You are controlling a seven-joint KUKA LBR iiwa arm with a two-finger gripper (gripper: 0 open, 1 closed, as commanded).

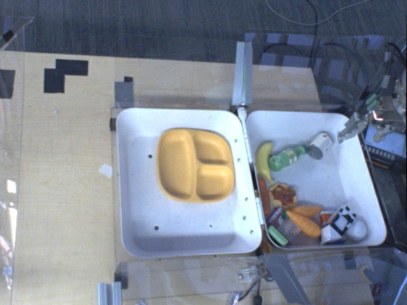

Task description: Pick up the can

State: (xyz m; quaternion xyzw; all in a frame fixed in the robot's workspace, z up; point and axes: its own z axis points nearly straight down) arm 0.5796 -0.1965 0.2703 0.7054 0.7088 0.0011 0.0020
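A small silver can [322,141] lies on its side in the upper middle of the right bin [356,183], touching the capped end of a green bottle [287,158]. My gripper [367,121] hangs over the bin's upper right corner, to the right of the can and apart from it, with nothing seen in it. The arm's wrist runs off the right edge of the view.
A banana [264,161] lies next to the bottle by the bin's left wall. A carrot [303,223], wrapped packets and a black-and-white object [343,224] crowd the front of the right bin. The left bin [137,196] holds a yellow divided plate [194,164].
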